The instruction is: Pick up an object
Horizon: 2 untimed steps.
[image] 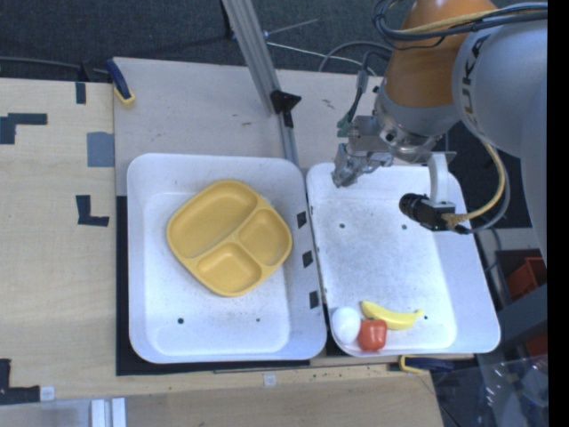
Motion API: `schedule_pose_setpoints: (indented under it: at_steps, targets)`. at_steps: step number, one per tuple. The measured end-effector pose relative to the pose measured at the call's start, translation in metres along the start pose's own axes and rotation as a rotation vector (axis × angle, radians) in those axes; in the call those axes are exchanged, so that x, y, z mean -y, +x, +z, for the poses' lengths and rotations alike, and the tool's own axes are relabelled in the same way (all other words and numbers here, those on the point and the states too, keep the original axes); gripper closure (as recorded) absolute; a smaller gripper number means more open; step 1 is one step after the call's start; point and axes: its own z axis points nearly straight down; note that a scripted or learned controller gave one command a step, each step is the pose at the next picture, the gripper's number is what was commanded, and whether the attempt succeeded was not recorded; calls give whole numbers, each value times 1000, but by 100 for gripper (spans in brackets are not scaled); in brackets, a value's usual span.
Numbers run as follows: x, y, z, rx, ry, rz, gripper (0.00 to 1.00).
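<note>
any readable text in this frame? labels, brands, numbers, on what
None readable.
The arm's grey link carries no legible marking in this view.
The yellow divided tray is plain, no print.
The dark tape pieces on the wooden bench are bare shapes, not characters.
The banana, white ball and red object show no labels.
</note>
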Motion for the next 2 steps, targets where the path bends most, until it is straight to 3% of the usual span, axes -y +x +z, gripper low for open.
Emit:
schedule_pose_setpoints:
  at_steps: [2]
  targets:
    - [41,92,27,2,2,2,100]
